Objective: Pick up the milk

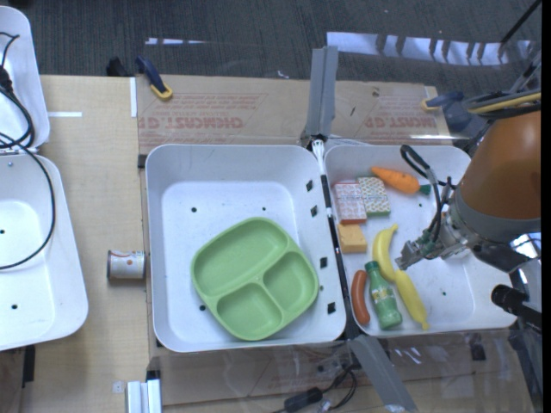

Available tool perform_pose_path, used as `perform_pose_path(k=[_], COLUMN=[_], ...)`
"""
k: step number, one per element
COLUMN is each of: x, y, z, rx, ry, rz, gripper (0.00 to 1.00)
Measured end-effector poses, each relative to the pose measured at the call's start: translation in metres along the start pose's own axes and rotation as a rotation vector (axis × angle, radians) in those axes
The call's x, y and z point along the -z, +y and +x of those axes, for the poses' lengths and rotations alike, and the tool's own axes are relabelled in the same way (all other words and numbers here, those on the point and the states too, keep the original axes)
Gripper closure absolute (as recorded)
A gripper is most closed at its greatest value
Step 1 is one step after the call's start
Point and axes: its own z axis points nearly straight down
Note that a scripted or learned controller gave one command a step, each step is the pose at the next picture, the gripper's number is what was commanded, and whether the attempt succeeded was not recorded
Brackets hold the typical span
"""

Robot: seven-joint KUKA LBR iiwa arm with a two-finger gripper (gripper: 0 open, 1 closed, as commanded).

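Arm low over the right bin point(495, 317), tool point(413, 255) beside the banana point(385, 249), grip state unclear.

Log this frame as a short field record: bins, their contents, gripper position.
left bin: holds a green divided plate
right bin: carrot, two small cartons, orange block, banana, second yellow piece, green bottle, sausage
milk: cannot tell which item it is
gripper: over the right bin, beside the banana, nothing seen between its fingers
outside bins: small can on the bench, left of the left bin
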Motion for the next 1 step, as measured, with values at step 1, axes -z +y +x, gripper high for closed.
perform_pose_path(k=[1], x=[-0.0121], y=[0.0006], z=[-0.0809], rx=[0.026], ry=[-0.001], rz=[-0.001], gripper=[1.0])
